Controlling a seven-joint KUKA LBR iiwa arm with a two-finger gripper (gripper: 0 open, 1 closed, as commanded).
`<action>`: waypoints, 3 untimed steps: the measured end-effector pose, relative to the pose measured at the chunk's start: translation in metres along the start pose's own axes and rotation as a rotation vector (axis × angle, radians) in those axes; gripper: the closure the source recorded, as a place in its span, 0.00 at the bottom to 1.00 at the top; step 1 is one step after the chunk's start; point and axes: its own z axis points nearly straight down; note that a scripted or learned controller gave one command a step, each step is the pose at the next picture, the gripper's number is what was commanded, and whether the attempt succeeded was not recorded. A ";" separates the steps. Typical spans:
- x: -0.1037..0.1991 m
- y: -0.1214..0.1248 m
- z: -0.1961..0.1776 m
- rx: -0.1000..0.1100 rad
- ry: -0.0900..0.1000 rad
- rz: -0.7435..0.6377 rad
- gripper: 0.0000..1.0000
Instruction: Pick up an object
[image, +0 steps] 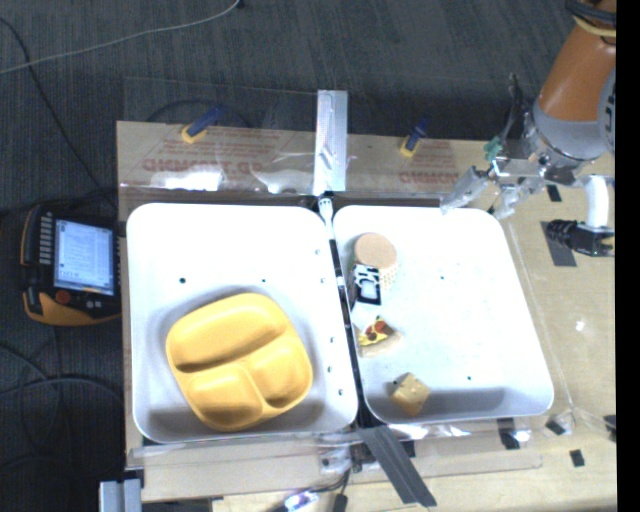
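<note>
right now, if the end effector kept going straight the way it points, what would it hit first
The end effector points left and downward over the far right corner of the right bin. Going on, it would probably meet that bin's bare white floor first, short of the paper cup. Depth is hard to judge from above.

Arm (580, 70): cut off by the top right corner; only the orange band and wrist show. Gripper (482, 192): too small and blurred to tell how the jaws stand. Small piece (377, 335) in the right bin (470, 300): markings too small to identify. Handheld screen (82, 258): display unreadable.
</note>
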 end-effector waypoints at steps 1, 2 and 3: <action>-0.038 -0.019 -0.133 -0.001 -0.005 0.112 0.00; -0.036 -0.018 -0.142 0.001 -0.009 0.109 1.00; -0.031 0.016 -0.176 0.000 -0.004 0.393 1.00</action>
